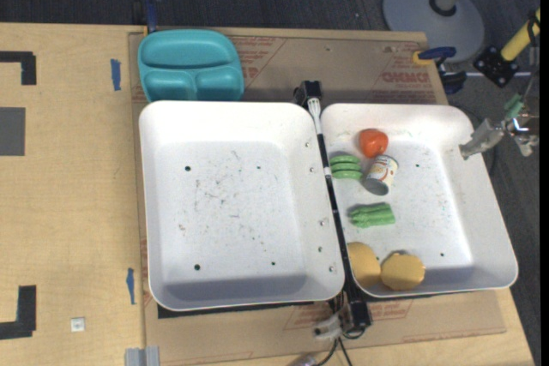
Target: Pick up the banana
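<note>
Right of left bin (163, 184), at 6 o'clock in right bin (480, 219): tan lump (362, 263) touching yellow lump (401, 270), the latter likeliest the banana, shape unclear. Best taken straight down, clear of near wall. Gripper (482, 140) over 2 o'clock rim, partly cut off; open or closed, cannot tell.

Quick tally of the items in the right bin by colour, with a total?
Green: 2, one near the divider, one lower down
Yellow: 2, one at the front left, one beside it
Orange-red: 1
Silver can: 1
Total: 6, all in the right bin
</note>
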`<state>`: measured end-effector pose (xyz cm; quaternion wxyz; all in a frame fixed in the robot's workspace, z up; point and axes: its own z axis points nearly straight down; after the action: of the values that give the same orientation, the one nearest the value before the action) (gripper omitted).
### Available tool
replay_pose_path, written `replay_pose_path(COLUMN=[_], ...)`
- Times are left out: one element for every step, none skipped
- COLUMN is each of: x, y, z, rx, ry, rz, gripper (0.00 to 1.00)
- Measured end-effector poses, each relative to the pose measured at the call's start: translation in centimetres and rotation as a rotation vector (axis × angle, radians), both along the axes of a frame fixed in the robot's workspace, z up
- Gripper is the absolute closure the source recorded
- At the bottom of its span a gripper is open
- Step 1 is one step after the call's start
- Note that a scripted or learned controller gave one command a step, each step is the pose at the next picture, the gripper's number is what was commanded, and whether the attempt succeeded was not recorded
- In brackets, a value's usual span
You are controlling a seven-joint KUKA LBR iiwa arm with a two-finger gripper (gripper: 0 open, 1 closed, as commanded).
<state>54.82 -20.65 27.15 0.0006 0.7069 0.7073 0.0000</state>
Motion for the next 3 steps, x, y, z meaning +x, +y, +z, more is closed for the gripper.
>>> replay_pose_path(x=[-3.2,-6.8,-6.8], y=[1.4,7.5,10.0], z=[-17.7,-18.6,-18.6], rx=[0.008,0.002,-0.001], ry=[0.005,0.000,-0.002], rz=[0.138,0.450,0.867], gripper=[0.00,0.00,0.00])
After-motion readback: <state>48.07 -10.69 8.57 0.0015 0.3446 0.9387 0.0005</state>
